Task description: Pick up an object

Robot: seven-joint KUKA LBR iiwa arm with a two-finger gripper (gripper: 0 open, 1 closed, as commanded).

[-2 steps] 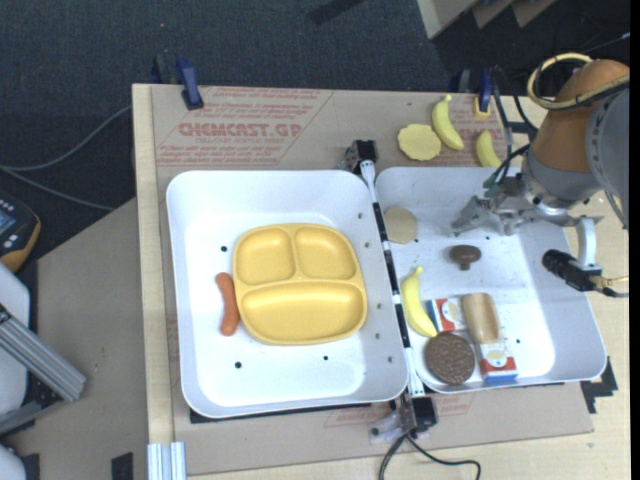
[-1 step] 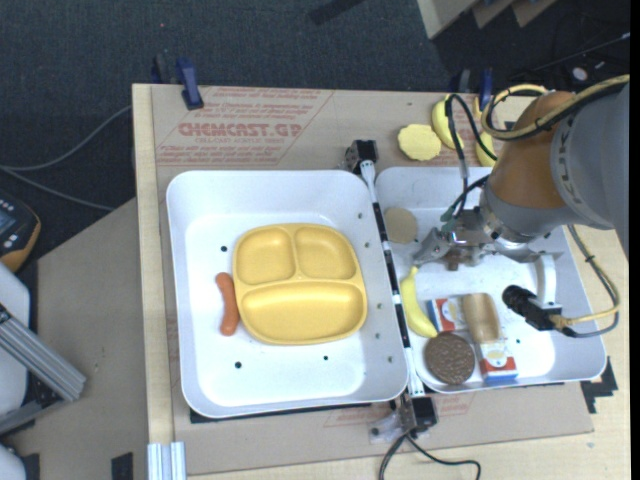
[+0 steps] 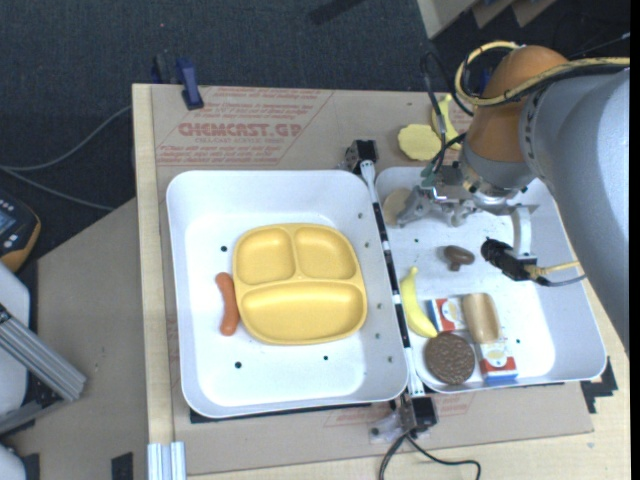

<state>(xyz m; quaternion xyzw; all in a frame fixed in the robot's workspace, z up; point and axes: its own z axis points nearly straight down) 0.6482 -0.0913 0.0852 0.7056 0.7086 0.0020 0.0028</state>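
Reaching in over the right bin [image 3: 570,353], the grey arm [image 3: 580,158] hangs its claw [image 3: 455,211] above that bin's far left corner; whether the claw is apart or together cannot be told. No object sits in it. Nearest candidate: a small brown piece [image 3: 459,258], lying just toward the onlooker's side of the claw, on bare bin floor. Beyond it, along the near wall, lie a banana [image 3: 415,305], long axis running near-to-far beside the divider, a brown roll [image 3: 481,316] and a dark round cookie [image 3: 449,357]. On the desk, the left bin [image 3: 190,268] carries a yellow divided plate [image 3: 298,283] and a sausage [image 3: 228,302].
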